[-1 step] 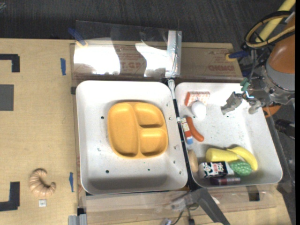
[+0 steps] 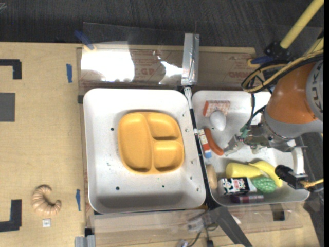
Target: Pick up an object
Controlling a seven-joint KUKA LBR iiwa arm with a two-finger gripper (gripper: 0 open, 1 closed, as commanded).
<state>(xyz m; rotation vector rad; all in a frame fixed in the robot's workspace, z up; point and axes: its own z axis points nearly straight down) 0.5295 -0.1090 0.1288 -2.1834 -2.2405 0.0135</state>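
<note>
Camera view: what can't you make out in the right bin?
- Two-finger gripper: too small and blurred, metal parts merge; finger state unreadable.
- Right white bin: its right side is covered by the grey arm with orange band.
- Small black-and-white carton: print too small to read.
- Green bumpy object: partly under the yellow banana-shaped object.

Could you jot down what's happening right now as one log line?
arm: over right bin | gripper: low beside white egg | holding: nothing seen | left bin: yellow tray

The arm covers the right bin's far right corner, and the claw is too small to read.
</note>
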